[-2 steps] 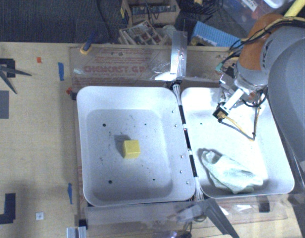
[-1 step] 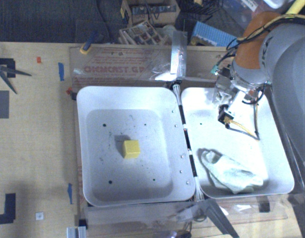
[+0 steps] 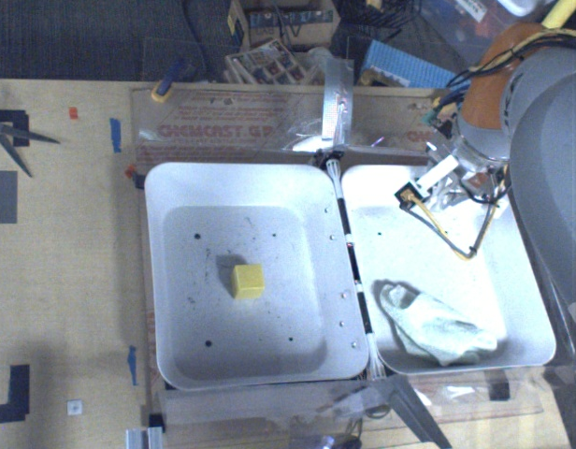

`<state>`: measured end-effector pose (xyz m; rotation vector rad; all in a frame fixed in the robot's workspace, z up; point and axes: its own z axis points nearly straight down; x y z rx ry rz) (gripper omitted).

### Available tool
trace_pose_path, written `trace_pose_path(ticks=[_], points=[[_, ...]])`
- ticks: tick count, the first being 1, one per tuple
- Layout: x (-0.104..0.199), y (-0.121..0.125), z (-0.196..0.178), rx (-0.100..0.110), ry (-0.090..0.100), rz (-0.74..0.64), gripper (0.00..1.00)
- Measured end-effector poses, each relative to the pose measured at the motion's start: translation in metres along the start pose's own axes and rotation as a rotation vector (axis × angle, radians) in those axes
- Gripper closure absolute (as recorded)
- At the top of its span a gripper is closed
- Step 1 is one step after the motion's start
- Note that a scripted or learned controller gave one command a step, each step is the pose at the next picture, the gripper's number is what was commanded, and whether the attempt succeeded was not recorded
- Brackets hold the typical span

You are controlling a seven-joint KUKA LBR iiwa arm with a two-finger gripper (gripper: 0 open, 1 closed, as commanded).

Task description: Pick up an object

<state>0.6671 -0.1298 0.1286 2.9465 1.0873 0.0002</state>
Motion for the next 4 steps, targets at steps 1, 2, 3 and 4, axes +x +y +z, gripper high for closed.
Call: trace_pose_path(ticks=[1,2,3,4], points=[[-0.019,-0.006,-0.015,0.002,-0.001,0.504,1.0],[-0.045,0.012,-0.009,0.004,-0.002,0.429,1.0],[-0.065,0.044,-0.01,0.001,0.0,0.49,1.0],[-0.094,0.041,-0.011,0.004,-0.002,0.506,1.0]])
